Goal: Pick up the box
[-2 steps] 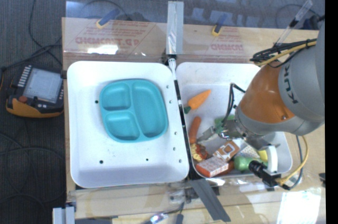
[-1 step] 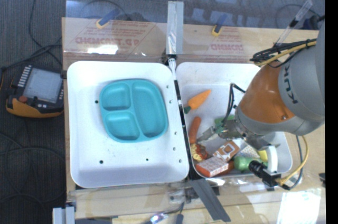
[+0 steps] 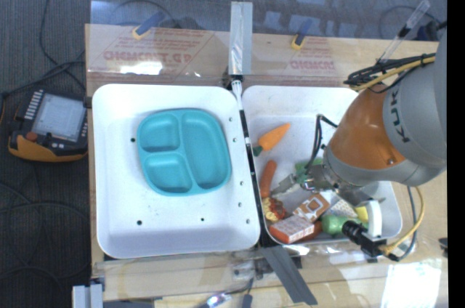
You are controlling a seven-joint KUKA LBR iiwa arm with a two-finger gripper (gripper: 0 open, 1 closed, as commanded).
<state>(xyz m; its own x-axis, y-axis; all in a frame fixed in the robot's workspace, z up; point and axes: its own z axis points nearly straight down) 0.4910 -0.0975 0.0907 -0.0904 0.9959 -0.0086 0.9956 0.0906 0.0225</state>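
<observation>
Small orange-and-white carton box, lying flat at the 6 o'clock edge of the right bin amid toy food and just beside a carrot-side sausage, likely light, stiff, crushable cardboard, best pinched across its short sides; gripper aperture cannot be told.

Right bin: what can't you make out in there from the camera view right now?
- Gripper: the orange wrist covers it, so its finger state and any contact with the box are unclear.
- Right bin: the arm hides its right half.
- Green item by the box: partly covered, too small to identify.
- Box print: too blurred to read.
</observation>
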